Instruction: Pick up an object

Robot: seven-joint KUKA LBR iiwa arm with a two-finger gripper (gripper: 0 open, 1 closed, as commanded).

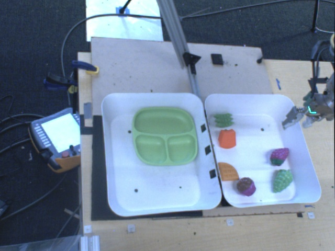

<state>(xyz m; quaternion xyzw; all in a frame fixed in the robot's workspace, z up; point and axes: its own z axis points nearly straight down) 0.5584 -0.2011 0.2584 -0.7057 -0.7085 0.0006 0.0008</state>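
The bench carries two shallow white bins: a left bin (118, 192) and a right bin (309, 171). The left bin holds one item, a green divided plate (165, 135) with three compartments. The right bin holds six small toy foods: one dark green leafy piece (223, 120) near its top left corner, one orange-red block (227, 138), one flat orange piece (227, 170) by its left edge, two purple pieces (279, 156) (246, 186), and one light green bunch (282, 180) near its bottom right corner.
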